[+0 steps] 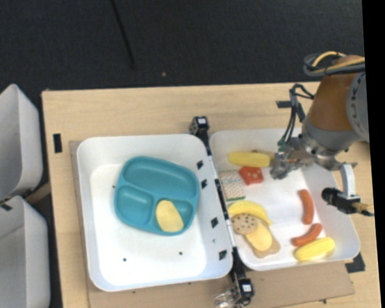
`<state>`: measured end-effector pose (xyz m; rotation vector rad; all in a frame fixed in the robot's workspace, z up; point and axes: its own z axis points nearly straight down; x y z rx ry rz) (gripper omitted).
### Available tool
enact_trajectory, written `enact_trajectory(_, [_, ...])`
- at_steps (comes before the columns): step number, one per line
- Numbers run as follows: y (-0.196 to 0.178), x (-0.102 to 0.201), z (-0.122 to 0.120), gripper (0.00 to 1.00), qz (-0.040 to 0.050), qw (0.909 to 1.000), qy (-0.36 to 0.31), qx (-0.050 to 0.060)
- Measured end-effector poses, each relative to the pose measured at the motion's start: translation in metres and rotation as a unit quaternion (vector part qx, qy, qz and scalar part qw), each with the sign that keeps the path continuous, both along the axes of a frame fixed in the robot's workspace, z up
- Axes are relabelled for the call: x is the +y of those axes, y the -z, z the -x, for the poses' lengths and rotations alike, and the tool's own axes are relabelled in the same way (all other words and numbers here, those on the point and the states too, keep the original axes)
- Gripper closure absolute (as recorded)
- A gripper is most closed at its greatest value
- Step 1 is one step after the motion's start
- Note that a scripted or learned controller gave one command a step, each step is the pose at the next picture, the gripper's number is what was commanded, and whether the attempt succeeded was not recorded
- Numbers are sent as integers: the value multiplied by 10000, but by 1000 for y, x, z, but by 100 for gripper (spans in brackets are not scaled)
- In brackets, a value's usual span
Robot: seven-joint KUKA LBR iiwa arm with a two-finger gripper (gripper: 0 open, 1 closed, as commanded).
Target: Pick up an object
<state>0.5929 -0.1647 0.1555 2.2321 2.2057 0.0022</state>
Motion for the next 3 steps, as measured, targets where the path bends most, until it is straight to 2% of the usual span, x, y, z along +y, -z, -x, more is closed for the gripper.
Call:
enact_trajectory(2, [-88, 1, 3, 100, 2, 10000, -69, -6])
enact_trajectory(3, [-80, 45, 8, 100, -5, 10000, -80, 21])
